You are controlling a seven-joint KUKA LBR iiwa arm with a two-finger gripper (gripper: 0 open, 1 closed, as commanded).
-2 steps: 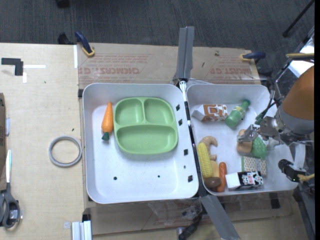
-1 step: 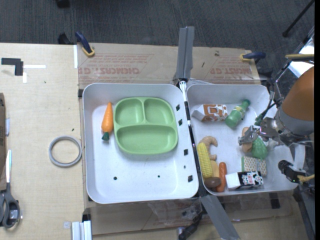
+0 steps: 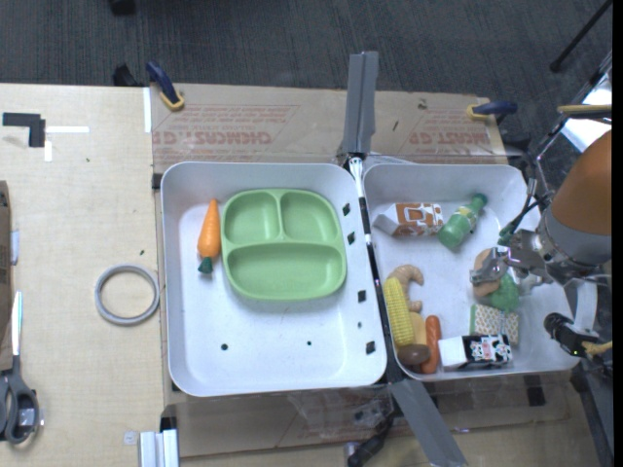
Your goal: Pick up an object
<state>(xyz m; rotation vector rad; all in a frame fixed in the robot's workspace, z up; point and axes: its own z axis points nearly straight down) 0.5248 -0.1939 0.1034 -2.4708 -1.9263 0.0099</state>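
My gripper [image 3: 493, 272] hangs low over the right side of the right bin [image 3: 443, 178], just above a green leafy item [image 3: 505, 296] and close to a green-patterned packet [image 3: 490, 320]. Nothing can be made out in its hold. In the same bin lie an orange-and-white carton [image 3: 418, 218], a green bottle [image 3: 460, 224], a corn cob [image 3: 398, 309], a tan curved piece [image 3: 409, 277], a small orange item [image 3: 432, 334], a brown item [image 3: 415, 356] and a black-and-white box [image 3: 476, 350].
The left bin [image 3: 263, 353] holds a green divided plate [image 3: 284, 243] with a carrot [image 3: 208, 230] beside it on the left. On the bench to the left lie a grey ring [image 3: 127, 294] and scissors [image 3: 17, 397]. A grey bar [image 3: 360, 105] runs between the bins.
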